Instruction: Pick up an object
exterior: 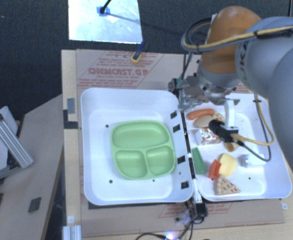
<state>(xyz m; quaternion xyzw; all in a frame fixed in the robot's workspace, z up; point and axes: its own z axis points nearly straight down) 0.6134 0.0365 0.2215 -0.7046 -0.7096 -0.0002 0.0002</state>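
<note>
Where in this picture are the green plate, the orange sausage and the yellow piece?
green plate point(136, 135), camera view, on its large top compartment.
orange sausage point(200, 114), camera view, on its middle.
yellow piece point(228, 164), camera view, on its middle.

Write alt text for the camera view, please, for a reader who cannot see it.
A grey robot arm reaches from the right over the right white bin, its claw close to a sausage among small toy foods. The left bin holds a green three-part plate.
</note>
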